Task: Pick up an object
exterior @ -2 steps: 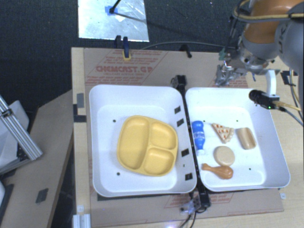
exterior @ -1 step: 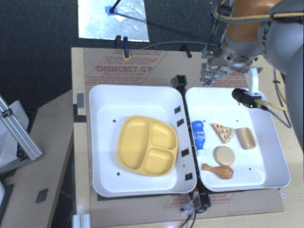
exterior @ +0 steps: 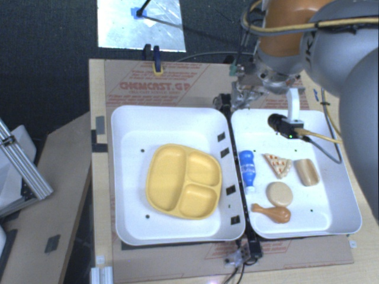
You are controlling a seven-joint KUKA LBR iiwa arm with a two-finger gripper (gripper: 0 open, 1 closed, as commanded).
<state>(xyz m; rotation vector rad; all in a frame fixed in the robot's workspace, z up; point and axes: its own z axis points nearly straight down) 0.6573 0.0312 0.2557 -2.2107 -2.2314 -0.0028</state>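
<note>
white plastic, shallow and glossy, forms both bins on the counter; the right bin (exterior: 337, 218) holds every pickable piece. the gripper (exterior: 249, 93) hangs at that bin's far left corner, just over the rim beside the divider, and whether it is open or closed cannot be told from here; nothing shows in its grasp.

the objects all lie toward the near side of the gripper, well apart from it. nearest is a blue and white bottle (exterior: 247, 170), its long axis running roughly along the divider, close by the bin's left wall. further right sit a triangular pizza slice (exterior: 278, 165) and a smooth tan bread loaf (exterior: 307, 172); nearer the front, a round beige bun (exterior: 279, 193) and a brown drumstick (exterior: 272, 212) lying crosswise.

the left bin (exterior: 130, 129) carries a matte yellow divided tray (exterior: 183, 181).

the bottle looks the shortest reach, though the wall crowds it.
</note>
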